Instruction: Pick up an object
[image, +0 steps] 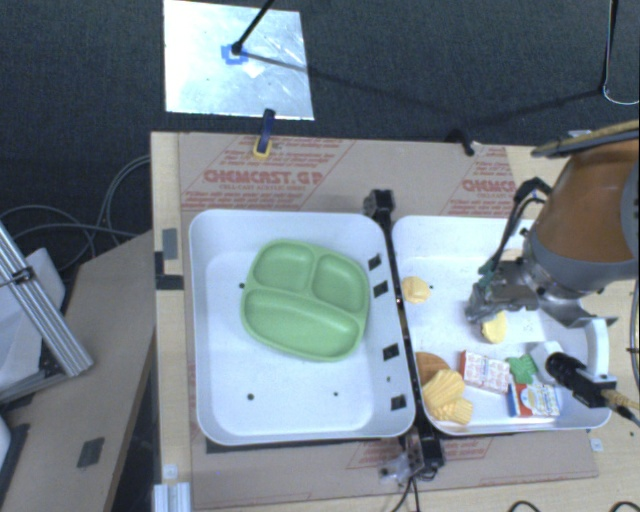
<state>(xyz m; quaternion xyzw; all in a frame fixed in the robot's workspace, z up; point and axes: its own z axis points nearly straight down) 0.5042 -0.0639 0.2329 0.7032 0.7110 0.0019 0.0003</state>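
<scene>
At the bottom right of the frame, along the lower rim of the right bin (450, 250), a small heap of things is lying. A ridged yellow item (449, 397) is sitting at the lower left of that bin, touching an orange-brown disc (429, 364) just above it. To their right a red-and-white packet (485, 372) is lying flat, then a green bit (520, 366), and below that a white packet with blue and red print (537, 400).

A little higher in the frame the tool (490, 306) is hanging low over the right bin's middle, with the grey arm (590, 225) and its orange band reaching in from the right edge. A yellow piece (494, 328) is lying directly below the tool, so close that they seem to be touching. I cannot tell whether the tool is wide, narrow or gripping that piece. Left of it, near the wall between the bins, a second yellow lump (415, 291) is sitting alone.

In the middle of the frame the left bin (220, 380) is carrying a green divided plate (305, 300), lying flat and slightly turned.

Above the bins, the surface (300, 175) is showing brown printed board, with a blue-and-yellow clamp (264, 135) at its top edge. Beyond that, at the upper left, a shiny metal sheet (238, 60) is lying on dark carpet.
</scene>
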